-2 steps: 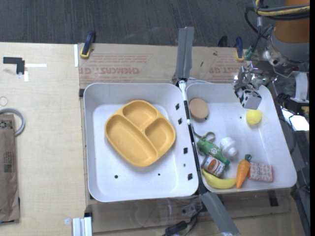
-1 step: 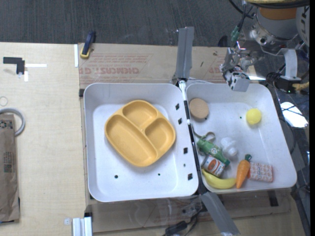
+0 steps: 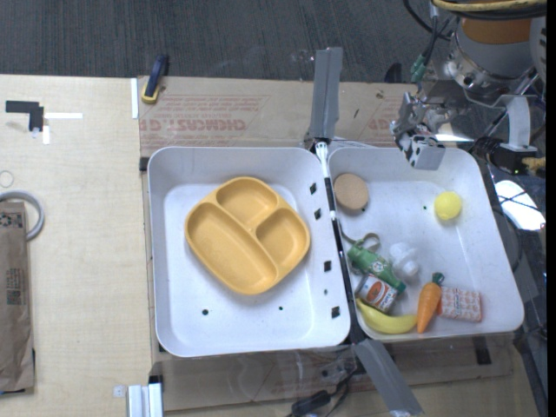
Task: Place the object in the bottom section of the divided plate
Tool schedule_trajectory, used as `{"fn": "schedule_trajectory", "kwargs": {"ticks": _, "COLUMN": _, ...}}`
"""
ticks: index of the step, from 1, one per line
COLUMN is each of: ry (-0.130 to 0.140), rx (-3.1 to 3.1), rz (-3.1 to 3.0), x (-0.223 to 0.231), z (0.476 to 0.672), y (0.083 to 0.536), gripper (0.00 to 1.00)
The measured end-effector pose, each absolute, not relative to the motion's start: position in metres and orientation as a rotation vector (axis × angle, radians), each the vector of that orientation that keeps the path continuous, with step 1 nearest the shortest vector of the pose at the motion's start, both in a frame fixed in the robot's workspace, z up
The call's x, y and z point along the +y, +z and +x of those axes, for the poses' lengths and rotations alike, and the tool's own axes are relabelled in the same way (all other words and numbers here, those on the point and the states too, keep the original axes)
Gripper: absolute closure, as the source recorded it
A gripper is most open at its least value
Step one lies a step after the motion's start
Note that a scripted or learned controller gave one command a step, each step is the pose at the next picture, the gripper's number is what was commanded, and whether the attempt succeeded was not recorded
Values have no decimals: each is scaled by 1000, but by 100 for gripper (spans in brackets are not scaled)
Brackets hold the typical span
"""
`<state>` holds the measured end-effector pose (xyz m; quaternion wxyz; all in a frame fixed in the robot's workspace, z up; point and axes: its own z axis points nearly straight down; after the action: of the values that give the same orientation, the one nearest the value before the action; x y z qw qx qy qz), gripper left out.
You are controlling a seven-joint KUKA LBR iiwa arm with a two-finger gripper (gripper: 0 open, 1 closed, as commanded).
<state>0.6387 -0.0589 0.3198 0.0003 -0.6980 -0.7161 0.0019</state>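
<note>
Toys are seen crowded at the near end of the right bin (image 3: 499, 272): a banana (image 3: 387, 321), a carrot (image 3: 427, 304), a small can (image 3: 379, 292) and a wafer block (image 3: 460, 303). Farther back lie a yellow ball (image 3: 447, 205) and a brown disc (image 3: 351, 192). The divided plate (image 3: 248, 234) is placed in the left bin (image 3: 165, 259), nothing on it. The gripper (image 3: 420, 145) is poised over the right bin's far rim; whether it is open cannot be told.

Divided plate (image 3: 248, 234) unobstructed; toys crowd right bin (image 3: 486, 233) lower half.
</note>
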Motion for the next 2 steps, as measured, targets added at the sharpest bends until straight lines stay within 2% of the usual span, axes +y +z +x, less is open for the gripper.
{"fn": "schedule_trajectory", "kwargs": {"ticks": 1, "ry": 6, "rx": -2387, "rz": -2039, "x": 23, "z": 653, "y": 287, "gripper": 100}}
{"fn": "schedule_trajectory", "kwargs": {"ticks": 2, "ry": 5, "rx": -2206, "rz": -2237, "x": 54, "z": 604, "y": 339, "gripper": 100}}
